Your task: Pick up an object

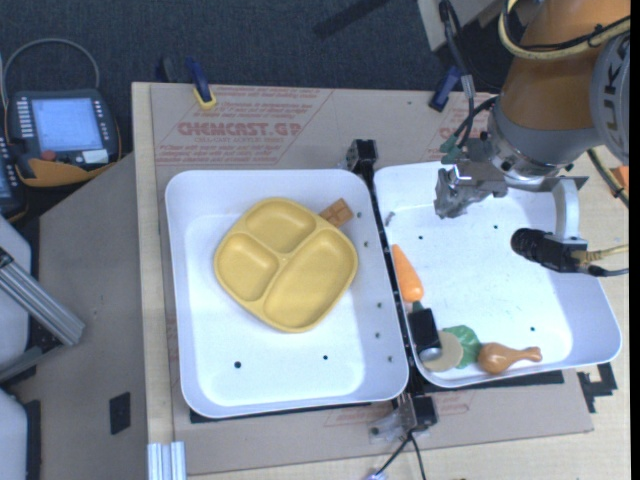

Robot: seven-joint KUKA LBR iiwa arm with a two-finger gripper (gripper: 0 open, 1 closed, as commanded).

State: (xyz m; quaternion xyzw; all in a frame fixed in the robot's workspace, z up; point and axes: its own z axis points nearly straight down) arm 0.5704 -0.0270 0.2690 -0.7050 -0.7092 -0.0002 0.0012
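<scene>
the gripper [452, 200] hung over the upper left part of the right bin [520, 298], with nothing seen between its fingers; whether they were spread or closed could not be told. the arm [560, 68] reached in above that bin's upper right corner. inside the right bin, an orange carrot [406, 272] lay along the left wall. a green object [464, 340], a tan disc [446, 353] and a brown drumstick [506, 355] lay grouped near the bin's lower edge. to the left of the right bin, the left bin [190, 298] held a yellow divided plate [286, 264], with a small brown block [336, 211] touching the plate's upper right rim.
</scene>
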